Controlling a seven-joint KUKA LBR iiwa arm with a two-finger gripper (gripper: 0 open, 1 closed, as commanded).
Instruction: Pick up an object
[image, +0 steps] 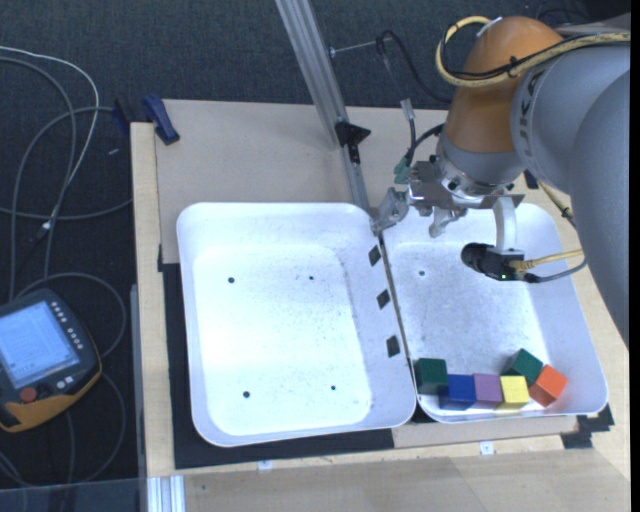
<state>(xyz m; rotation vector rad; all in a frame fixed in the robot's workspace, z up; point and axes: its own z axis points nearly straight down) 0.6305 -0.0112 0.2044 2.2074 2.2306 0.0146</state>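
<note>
Coloured blocks (490, 385) along right bin's (575, 300) near wall, claw (440, 215) high above, grip state indiscernible.

Six small blocks lie bunched along the near wall of the right bin (575, 300), at its near-right corner. Counting away from the divider between the bins: a dark green block (432, 374), a blue block (461, 389) touching it, a pale purple block (487, 387), and a yellow block (514, 389), these four forming a row. A second dark green block (525, 364) sits just behind the yellow one, and an orange block (548, 384), turned at an angle, ends the row nearest the corner.
</note>
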